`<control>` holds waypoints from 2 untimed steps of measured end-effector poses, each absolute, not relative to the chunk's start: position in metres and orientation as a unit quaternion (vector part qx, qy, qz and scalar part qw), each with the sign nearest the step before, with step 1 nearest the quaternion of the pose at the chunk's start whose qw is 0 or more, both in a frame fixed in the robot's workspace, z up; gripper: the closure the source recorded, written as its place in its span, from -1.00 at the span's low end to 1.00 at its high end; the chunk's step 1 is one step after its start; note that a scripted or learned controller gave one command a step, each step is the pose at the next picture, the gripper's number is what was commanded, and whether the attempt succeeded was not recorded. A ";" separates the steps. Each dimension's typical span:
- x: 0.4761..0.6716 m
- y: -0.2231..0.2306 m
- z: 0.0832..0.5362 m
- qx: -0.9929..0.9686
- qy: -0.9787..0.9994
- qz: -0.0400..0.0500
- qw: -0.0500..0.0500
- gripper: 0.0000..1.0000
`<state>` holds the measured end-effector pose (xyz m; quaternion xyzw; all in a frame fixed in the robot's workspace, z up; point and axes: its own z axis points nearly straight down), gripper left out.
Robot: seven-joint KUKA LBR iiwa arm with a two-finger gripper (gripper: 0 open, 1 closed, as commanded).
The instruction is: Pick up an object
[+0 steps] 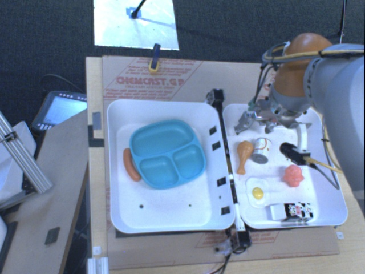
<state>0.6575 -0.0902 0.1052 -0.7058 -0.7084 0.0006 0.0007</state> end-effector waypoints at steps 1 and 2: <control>0.658 -0.090 0.084 -0.706 -0.709 0.000 0.000 -1.00; 0.659 -0.090 0.097 -0.705 -0.709 -0.001 -0.002 1.00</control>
